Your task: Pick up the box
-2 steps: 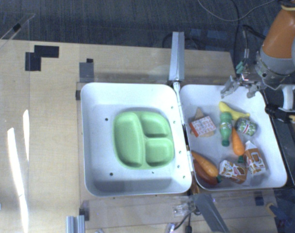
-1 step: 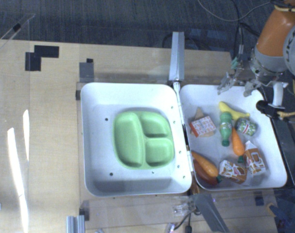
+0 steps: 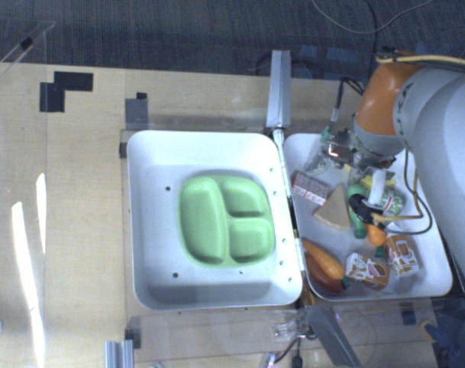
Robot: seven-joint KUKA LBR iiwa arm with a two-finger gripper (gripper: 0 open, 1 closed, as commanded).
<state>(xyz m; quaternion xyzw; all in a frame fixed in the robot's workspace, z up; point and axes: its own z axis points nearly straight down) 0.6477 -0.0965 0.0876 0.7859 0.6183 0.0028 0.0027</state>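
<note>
Foil snack packets (image 3: 385, 263) sit at the right bin's (image 3: 439, 282) 6 o'clock edge, jumbled with other clutter, apparently dumped for picking. Box (image 3: 309, 186), red-white, lies flat at 9 o'clock of the claw (image 3: 341, 149), just beside it. Claw hovers at bin's 12 o'clock; grip state: cannot tell.

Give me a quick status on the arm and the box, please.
Gripper low over right bin's far end, fingers unclear. Box lies just below it, not lifted. Wedge and clutter crowd alongside.
</note>
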